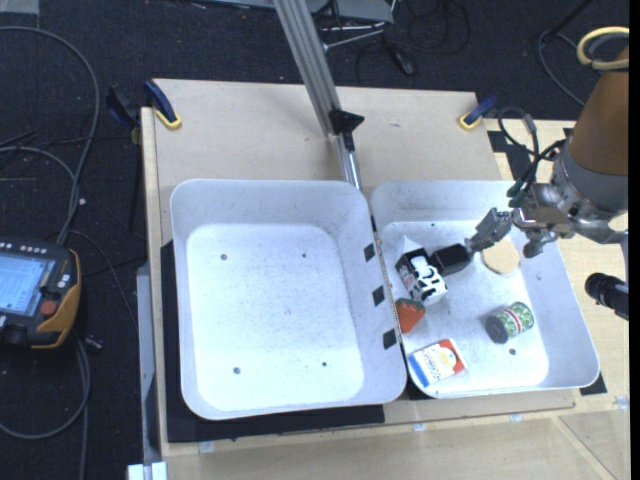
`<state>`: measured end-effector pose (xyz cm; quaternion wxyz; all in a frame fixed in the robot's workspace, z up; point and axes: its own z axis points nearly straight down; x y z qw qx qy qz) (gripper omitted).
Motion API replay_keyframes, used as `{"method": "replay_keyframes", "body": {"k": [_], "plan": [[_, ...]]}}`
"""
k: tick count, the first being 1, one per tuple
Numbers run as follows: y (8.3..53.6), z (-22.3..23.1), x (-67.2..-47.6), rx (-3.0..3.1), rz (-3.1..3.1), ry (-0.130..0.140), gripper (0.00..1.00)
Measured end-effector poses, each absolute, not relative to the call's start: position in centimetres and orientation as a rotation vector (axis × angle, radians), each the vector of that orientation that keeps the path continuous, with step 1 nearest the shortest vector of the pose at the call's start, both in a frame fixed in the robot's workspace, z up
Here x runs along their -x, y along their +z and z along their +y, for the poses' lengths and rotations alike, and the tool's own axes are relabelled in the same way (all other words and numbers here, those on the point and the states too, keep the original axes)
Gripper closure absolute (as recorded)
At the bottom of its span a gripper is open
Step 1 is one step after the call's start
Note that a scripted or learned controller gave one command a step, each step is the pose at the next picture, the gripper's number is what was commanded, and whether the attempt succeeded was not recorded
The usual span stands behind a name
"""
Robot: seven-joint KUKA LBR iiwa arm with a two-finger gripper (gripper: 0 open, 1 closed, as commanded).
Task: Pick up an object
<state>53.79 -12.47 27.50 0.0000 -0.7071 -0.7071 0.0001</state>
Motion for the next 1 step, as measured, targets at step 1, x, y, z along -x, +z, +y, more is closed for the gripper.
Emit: {"method": "replay_keyframes", "body": {"k": [1], "plan": [[23.55,-5.82,-58.77,2.214,-2.224,0.002,0.00]]}}
